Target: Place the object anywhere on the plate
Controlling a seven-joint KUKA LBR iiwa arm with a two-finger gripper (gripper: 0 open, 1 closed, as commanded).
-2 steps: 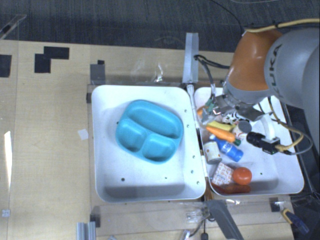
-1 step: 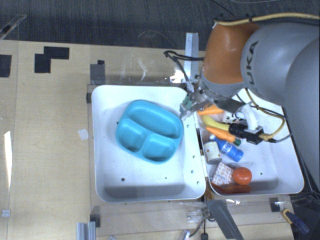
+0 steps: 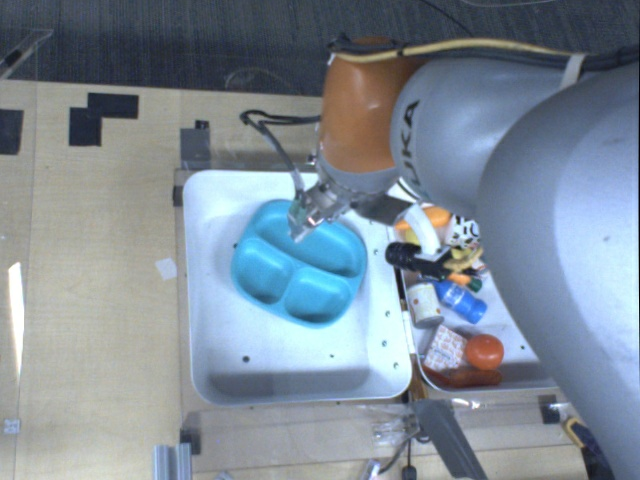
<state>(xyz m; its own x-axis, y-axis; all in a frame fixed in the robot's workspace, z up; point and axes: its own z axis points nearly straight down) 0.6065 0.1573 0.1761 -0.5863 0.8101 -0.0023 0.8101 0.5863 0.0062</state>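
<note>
Plate: blue plate (image 3: 298, 268) with three wells, lying in the left bin (image 3: 215, 368).
Gripper: gripper (image 3: 303, 220) over the plate's upper rim, at the far well.
Fingers: cannot tell whether apart or together; blurred.
Object: something small and greenish seems to sit at the tips; too small to identify or call held.
Right bin: clutter of toys, including a red ball (image 3: 484, 351).
Step judged: release over plate.
Advice: lower centred over a well, clear of the rim, then let go low so nothing bounces out.
</note>
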